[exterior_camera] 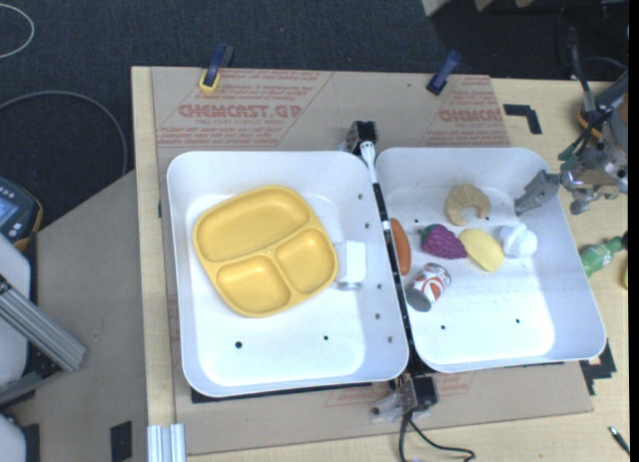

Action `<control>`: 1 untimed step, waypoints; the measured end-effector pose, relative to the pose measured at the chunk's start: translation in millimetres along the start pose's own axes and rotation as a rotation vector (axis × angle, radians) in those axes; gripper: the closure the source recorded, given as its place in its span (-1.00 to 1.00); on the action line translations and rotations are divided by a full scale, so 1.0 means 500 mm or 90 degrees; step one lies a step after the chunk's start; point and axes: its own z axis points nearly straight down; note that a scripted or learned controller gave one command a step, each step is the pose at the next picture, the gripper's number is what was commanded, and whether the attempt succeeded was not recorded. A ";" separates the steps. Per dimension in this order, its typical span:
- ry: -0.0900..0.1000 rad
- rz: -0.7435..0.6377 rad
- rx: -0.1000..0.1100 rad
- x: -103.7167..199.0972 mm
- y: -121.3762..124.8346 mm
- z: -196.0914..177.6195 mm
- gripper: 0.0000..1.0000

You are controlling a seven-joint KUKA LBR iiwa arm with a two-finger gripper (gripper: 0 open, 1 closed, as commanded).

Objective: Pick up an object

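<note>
Camera view: the gripper (pixel 559 189) hangs over the right bin (pixel 499 335), fingers spread apart, holding nothing. Just below the left finger (pixel 534 194) sit a white ball (pixel 518 241) and a yellow lemon (pixel 482 249).

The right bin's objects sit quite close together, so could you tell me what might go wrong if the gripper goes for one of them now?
1. The purple item, the yellow item and the white item lie bunched together in the right bin; closing on one may well nudge or catch its neighbour.
2. The orange item lies along the bin's left wall, leaving little finger room.
3. The gripper hovers near the bin's upper right rim and could clip it descending.
</note>
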 end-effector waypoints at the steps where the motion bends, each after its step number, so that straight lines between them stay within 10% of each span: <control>1: -0.001 -0.005 -0.011 0.129 -0.038 -0.306 -1.00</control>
